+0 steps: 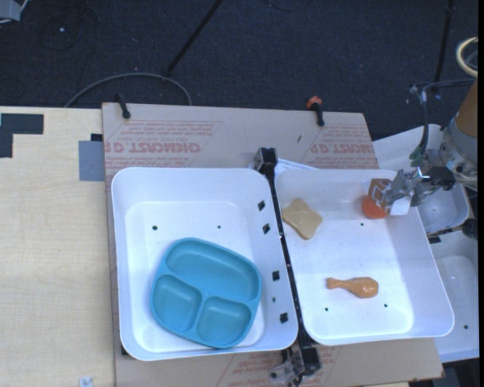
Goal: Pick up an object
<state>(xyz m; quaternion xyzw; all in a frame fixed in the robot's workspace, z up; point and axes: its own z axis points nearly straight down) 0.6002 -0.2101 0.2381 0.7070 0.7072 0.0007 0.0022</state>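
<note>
From above, two shallow white bins sit side by side on a cardboard sheet over the bench, the left bin (pixel 129 216) and the right bin (pixel 423 297) meeting along a dark divider. In the left bin a blue sectioned plate (pixel 205 292) lies flat toward the near half, its three compartments facing up. The right bin holds three things: a tan bread-like piece (pixel 302 218) near the bin's far left corner, just beside the divider; an orange-tan drumstick toy (pixel 354 286) lying on its side around the middle of the floor, well apart from the bread piece; and a small red-orange object (pixel 375 205) at the far right corner, against the bin's rim. The gripper (pixel 403 190) reaches in from the right edge and sits right at that red-orange object, touching or overlapping it in this view; whether it is released or clenched on the object I cannot tell, since the metal parts blur together there.
</note>
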